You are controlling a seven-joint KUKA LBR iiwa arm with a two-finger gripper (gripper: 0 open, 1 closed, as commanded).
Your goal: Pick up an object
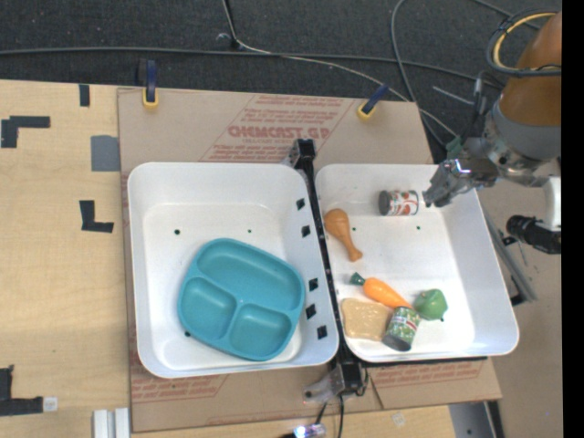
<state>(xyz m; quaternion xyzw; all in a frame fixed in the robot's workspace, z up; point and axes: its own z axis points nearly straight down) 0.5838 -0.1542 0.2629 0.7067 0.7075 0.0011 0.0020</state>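
1. Right now the gripper sits over the right bin's far right edge; can't tell its grip state.
2. A small can lies just beside it, near the far edge.
3. Drumstick, carrot, green pepper, bread and a second can lie toward the near edge.
4. Left bin holds a teal tray.

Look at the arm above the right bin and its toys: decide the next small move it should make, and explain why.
Probably a short drop toward the small can. The gripper hangs just right of that can, which lies on its side near the right bin's back edge, apart from the other toys. Nothing shows between the fingers, so closing in on the nearest, uncrowded thing seems the sensible step.
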